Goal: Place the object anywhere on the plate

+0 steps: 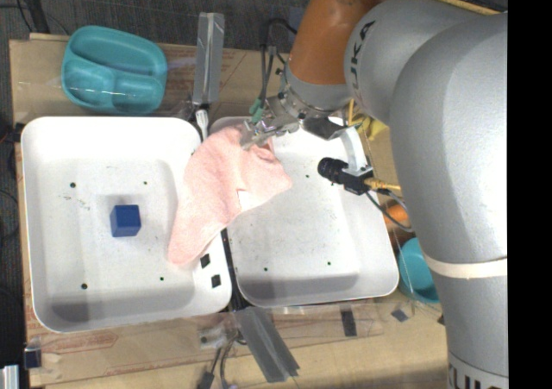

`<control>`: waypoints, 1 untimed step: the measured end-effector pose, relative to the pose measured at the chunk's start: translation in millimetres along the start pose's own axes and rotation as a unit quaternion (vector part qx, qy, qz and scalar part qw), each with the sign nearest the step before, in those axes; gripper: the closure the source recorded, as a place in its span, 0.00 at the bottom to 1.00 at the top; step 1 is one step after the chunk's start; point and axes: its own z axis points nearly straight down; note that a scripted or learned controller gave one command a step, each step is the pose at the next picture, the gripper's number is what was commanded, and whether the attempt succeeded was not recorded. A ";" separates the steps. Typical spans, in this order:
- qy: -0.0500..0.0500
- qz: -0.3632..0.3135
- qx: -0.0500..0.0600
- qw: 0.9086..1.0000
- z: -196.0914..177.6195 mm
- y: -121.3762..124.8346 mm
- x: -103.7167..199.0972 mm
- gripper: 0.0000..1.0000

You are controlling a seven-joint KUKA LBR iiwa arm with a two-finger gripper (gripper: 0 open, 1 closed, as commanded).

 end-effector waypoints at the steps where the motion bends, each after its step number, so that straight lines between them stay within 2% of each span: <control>1: 0.000 -0.057 0.000 0.998 1.8 -56.2 103.9 1.00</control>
